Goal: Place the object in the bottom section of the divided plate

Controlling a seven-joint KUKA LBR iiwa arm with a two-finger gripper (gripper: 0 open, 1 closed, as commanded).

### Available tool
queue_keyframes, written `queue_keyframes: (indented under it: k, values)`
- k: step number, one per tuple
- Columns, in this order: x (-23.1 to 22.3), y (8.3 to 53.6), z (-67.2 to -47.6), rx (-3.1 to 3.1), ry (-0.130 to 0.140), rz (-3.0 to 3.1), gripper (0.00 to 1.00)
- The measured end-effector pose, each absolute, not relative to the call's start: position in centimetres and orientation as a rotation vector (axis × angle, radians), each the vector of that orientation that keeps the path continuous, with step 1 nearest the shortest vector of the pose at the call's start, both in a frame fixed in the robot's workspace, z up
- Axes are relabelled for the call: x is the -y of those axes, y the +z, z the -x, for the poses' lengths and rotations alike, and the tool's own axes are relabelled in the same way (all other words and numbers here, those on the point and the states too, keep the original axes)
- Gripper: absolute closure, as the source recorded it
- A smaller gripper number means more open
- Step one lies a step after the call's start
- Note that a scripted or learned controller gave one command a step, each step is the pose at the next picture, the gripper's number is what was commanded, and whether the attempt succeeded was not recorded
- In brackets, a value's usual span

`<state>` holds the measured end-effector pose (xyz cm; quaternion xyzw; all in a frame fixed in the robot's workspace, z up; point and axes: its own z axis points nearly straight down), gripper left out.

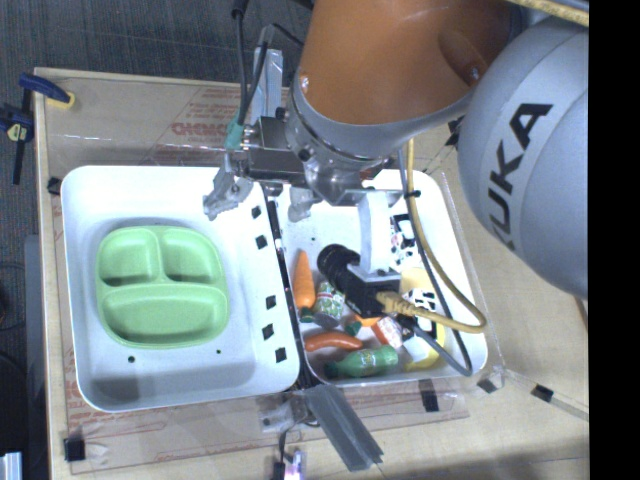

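Nearest the lens: arm (400, 38), with its orange band and grey KUKA-marked link across the upper right of the camera view. It came in from the right and bent steeply down. The wrist stood above the far end of the wall shared by the two bins.

Gripper (256, 209) pointed down at that wall. Fingers (218, 200) were spread wide, released. One tip hung over the right margin of the left bin (80, 208), the other over the far left corner of the right bin (452, 223). The shared rim showed in the gap between them, and the gripper grasped nothing. Whether the tips touched the bin floors could not be told.

Divided plate (160, 283), green, lay flat in the left bin, apart from the gripper. Its bottom section (160, 313), the large one, sat toward the near edge of the view, with two small sections beyond it.

Pile of small items (350, 328) lay in the near half of the right bin:
- a carrot (303, 280) just beside the shared wall
- an orange-red piece (330, 342) nearer the camera than the carrot
- a green vegetable (365, 362) by the near wall
- a yellow piece (425, 360) to its right

Which of these was the task's object could not be told. All were in the right bin, below and to the right of the gripper in the view.
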<state>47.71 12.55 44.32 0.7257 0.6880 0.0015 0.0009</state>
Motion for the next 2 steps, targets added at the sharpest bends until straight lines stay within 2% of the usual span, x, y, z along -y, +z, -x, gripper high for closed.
queue_keyframes:
  k: [1,2]
  values:
    - [-12.8,45.4,-47.8,-2.172,0.008,-2.265,1.0]
    - [-6.3,36.7,-47.7,-2.399,-0.005,-2.03,1.0]
